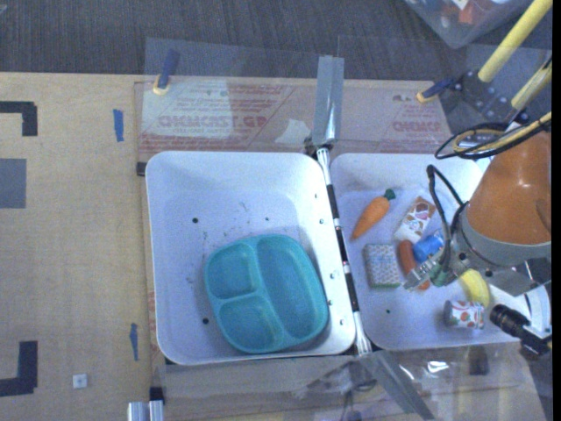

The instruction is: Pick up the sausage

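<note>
Two bins: seen side by side on the desk (70,235).
Sausage (406,258): lying in the right bin (394,323), beside the arm's wrist.
Neighbours: carrot (372,215), grey sponge (382,265), small can (462,313).
Left bin (175,191): teal divided tray (264,292).
Jaws (429,266): state cannot be told.

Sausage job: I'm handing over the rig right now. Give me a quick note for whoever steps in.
Gripper: low in the right bin, down among the items; whether it is open or shut can't be made out.
Sausage: lying in the right bin just right of the small sponge, right at the gripper, not visibly lifted.
Nearby: carrot, small carton, yellow piece, small can. Teal divided plate sits in the left bin.
Done: arm is at the sausage.
Left: confirm the grasp and lift.
</note>
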Motion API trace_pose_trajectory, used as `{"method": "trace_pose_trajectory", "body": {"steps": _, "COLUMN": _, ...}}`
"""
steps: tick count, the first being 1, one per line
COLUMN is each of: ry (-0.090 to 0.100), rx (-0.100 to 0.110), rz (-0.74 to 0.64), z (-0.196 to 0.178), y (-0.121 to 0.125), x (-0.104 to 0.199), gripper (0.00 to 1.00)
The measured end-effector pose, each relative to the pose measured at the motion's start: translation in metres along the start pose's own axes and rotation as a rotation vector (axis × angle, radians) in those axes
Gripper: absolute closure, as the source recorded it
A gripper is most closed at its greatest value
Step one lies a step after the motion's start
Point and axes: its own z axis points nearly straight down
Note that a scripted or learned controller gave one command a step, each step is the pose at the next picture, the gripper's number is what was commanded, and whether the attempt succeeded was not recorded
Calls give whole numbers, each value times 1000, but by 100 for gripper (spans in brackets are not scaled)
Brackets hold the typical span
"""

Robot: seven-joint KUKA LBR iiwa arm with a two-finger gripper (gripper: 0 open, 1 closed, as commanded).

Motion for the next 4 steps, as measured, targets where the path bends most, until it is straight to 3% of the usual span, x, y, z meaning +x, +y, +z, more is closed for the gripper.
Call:
{"method": "trace_pose_trajectory", "body": {"steps": 2, "ry": -6, "rx": -6, "rz": 5, "z": -20, "y": 1, "x": -3, "gripper": 100}}
{"method": "trace_pose_trajectory", "body": {"steps": 3, "ry": -2, "rx": -3, "rz": -47, "z": -65, "y": 49, "x": 51, "gripper": 100}}
{"method": "trace_pose_trajectory", "body": {"steps": 4, "ry": -5, "rx": -7, "rz": -48, "z": -75, "y": 50, "x": 51, "gripper": 100}}
